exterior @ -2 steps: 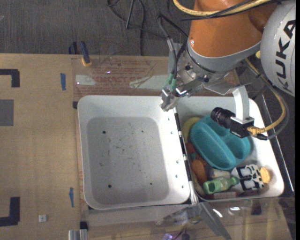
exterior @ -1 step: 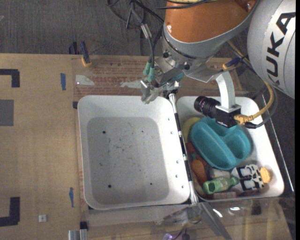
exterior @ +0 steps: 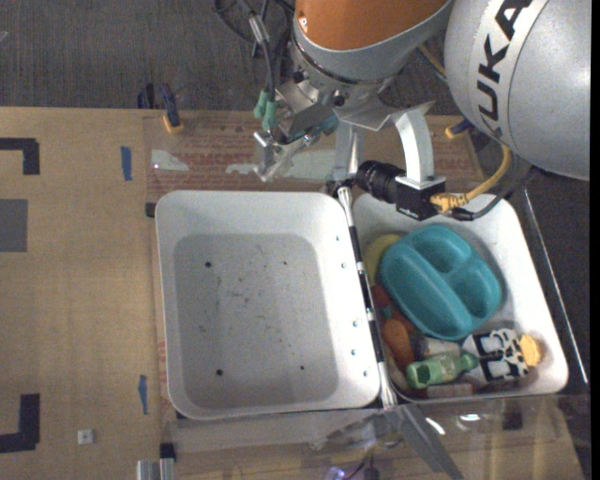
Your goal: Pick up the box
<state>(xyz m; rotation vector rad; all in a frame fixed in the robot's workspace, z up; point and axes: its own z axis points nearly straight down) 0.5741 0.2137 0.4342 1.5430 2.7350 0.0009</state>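
We looked down on two shallow white bins side by side on a tan bench (exterior: 75, 309). The left bin (exterior: 178, 234) showed a bare floor with dark specks. The right bin (exterior: 539, 281) was crowded: a teal divided tray (exterior: 445, 281) lay tilted over a yellow object (exterior: 380, 253), with an orange item (exterior: 398, 342), a green bottle (exterior: 441, 368) and a small black-and-white box (exterior: 502, 352) near the front edge.

The grey arm with its orange band (exterior: 366, 19) reached in from the right and hung above the far rim of the bins. Its gripper (exterior: 281, 131) sat beyond the left bin's back edge, over the bench, well apart from the box. We could not tell how wide the hand stood, and we saw nothing between its parts. A black cylinder (exterior: 394, 183) with a yellow cable (exterior: 469, 197) jutted over the right bin's back corner.
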